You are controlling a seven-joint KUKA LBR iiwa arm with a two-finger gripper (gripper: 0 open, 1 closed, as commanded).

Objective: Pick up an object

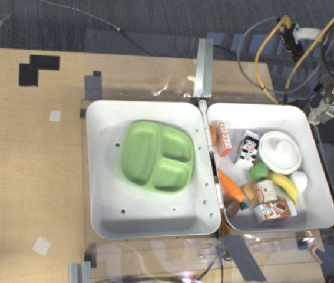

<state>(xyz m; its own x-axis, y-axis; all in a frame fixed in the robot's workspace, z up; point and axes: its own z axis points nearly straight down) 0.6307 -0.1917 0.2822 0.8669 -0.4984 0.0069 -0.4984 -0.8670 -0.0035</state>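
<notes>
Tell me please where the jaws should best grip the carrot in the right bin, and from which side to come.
Grip the carrot across its thick orange middle, coming from straight above. It lies flat and slanted against the bin's left wall, so probably only its narrow width offers two free sides.

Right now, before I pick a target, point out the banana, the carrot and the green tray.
banana [287,186]: camera view, middle of its yellow curve.
carrot [230,185]: camera view, middle of its orange body.
green tray [156,155]: camera view, ridge between its compartments.
</notes>
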